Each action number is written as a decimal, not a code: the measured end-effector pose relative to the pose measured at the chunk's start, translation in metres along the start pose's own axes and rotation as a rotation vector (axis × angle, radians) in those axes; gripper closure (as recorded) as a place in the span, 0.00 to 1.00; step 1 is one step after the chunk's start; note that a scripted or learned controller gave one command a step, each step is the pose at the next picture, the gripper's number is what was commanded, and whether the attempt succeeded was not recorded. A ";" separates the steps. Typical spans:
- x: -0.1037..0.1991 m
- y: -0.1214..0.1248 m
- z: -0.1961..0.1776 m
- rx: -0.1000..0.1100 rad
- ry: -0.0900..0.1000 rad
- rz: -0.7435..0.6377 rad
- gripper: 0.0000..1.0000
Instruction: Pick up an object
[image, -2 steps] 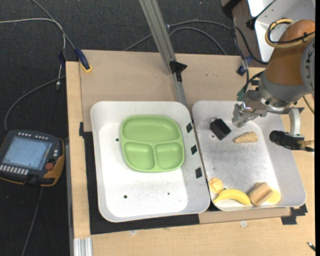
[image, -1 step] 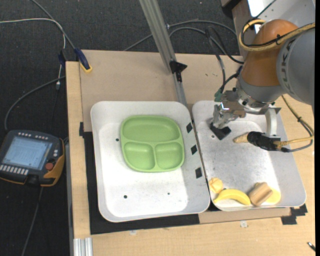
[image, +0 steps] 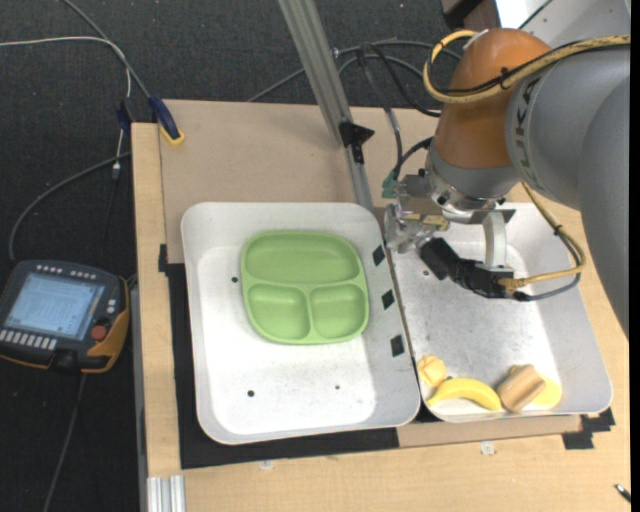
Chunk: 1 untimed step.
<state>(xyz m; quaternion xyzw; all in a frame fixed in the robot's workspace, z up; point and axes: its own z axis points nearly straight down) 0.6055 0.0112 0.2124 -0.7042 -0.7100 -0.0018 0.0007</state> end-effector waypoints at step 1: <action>0.061 -0.002 0.002 0.001 -0.001 0.001 1.00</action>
